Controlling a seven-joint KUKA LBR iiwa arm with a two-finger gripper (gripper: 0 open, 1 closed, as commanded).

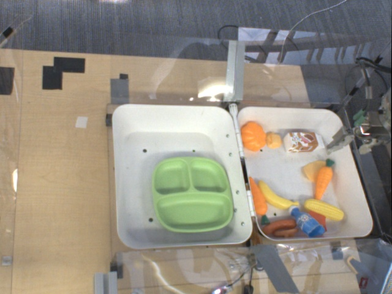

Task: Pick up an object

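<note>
target: toy carrot (pixel 324 182), 3 o'clock side of right bin (pixel 365 195) | feel: we'd guess light, hard, slick plastic, so grab mid-body | pincer (pixel 339 141): at 1 o'clock of carrot, can't tell its spread

At the right edge of the view the robot shows as a cluster of dark grey and black hardware. The metallic grey pincer (pixel 340 141) ends in a slim, light grey finger with a dull sheen. Behind it sits a blocky housing of pale grey and black parts with a small bright spot. Thin black cables loop above the housing.
</note>
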